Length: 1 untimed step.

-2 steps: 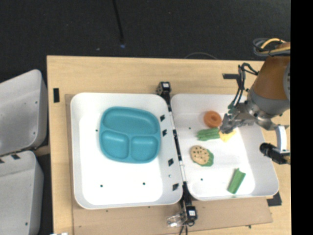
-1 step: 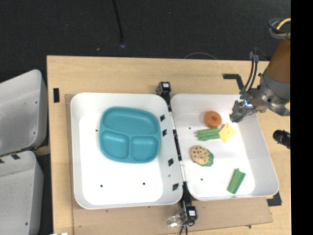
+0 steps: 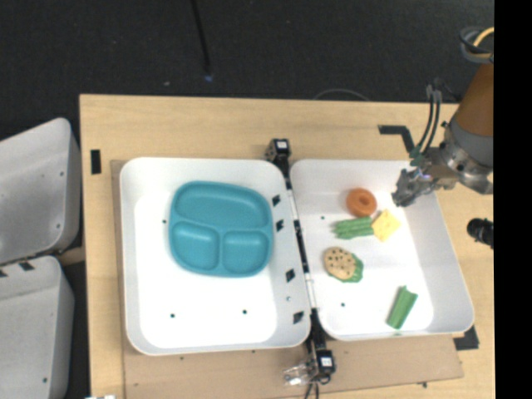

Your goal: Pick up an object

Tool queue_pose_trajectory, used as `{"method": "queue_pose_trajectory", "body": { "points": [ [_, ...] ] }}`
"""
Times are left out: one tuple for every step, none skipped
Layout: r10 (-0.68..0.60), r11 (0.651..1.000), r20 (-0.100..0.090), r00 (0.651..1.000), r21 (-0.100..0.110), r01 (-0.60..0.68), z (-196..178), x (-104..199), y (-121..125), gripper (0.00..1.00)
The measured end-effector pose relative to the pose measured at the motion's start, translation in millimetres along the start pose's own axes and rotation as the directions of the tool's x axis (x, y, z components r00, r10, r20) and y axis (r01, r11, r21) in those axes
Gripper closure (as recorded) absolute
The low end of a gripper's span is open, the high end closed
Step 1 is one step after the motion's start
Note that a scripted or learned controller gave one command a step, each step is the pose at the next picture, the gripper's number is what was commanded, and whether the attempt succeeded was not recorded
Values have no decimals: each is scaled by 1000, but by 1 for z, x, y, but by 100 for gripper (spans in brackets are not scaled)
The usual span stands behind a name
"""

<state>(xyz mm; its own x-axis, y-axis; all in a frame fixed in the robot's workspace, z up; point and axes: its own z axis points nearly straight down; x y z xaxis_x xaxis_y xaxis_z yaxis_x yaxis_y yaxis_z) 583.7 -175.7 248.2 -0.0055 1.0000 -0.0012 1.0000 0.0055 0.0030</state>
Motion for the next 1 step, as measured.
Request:
{"method": "queue_pose_trajectory", "body": {
  "points": [
    [3,1000,0,1000,2,-3,-3,40,-3,100]
  ]
}}
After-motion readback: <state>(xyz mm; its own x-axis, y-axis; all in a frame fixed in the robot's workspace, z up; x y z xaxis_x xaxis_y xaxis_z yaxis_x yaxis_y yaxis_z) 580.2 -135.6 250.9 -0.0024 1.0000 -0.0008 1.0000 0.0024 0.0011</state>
